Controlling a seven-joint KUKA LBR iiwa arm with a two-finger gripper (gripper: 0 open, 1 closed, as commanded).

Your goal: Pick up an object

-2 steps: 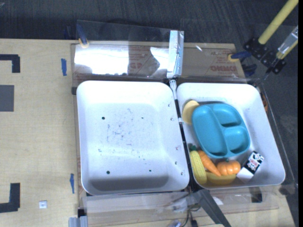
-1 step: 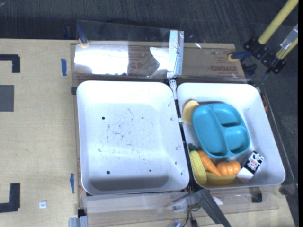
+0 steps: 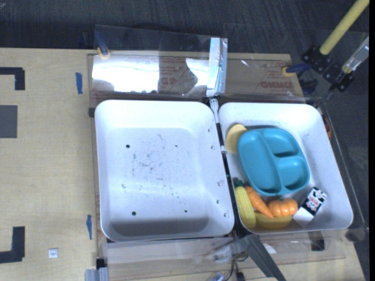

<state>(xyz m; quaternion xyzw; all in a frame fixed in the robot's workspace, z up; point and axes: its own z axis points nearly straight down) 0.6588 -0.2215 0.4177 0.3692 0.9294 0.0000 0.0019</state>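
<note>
Camera view, looking down on the bench (image 3: 41, 174) at a slant. I see two white bins side by side.

(a) The left bin (image 3: 114, 119) has a scuffed floor with grey marks and a few small dark holes.

(b) The right bin (image 3: 335, 174) holds every candidate for the pick, crowded toward its left and near sides. A blue divided plate (image 3: 272, 160) lies tilted over the middle. A pale yellow rounded piece (image 3: 234, 136) shows at the plate's upper left edge, partly covered by it. Along the bin's left wall lies a yellow corn cob (image 3: 245, 208), with an orange carrot (image 3: 256, 200) touching its right side. Just right of the carrot sits a round orange piece (image 3: 285, 206). Beneath these two is a yellow object (image 3: 275, 220), possibly a banana, though most of it is covered. A small white box with black print (image 3: 311, 204) rests near the bin's near right corner, just beside the orange piece.

(c) Behind the bins stand clear plastic panels (image 3: 152, 69). At upper right, off the bench, a yellow rod (image 3: 349, 17) meets a black clamp (image 3: 322, 60).

(d) From this view I cannot tell whether the gripper is open or closed. All listed objects lie in the bin.
</note>
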